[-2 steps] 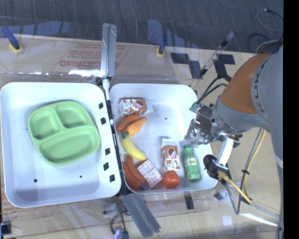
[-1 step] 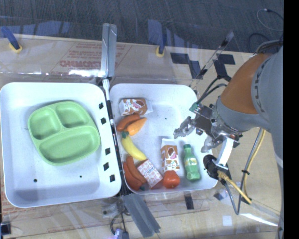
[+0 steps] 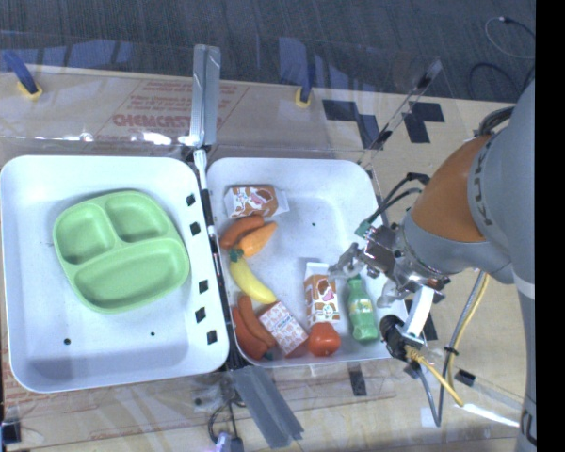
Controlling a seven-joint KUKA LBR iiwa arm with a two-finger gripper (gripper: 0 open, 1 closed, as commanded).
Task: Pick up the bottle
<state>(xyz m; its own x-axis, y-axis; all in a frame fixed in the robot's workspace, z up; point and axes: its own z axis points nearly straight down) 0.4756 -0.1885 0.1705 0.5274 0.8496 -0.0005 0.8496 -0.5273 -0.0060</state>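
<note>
Where jaws hover: green bottle (label unreadable)

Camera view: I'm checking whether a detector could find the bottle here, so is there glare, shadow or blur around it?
Camera view: the green bottle is sharp and evenly lit, no glare; the gripper crowds its cap end; the right bin shows only soft shadows.
</note>
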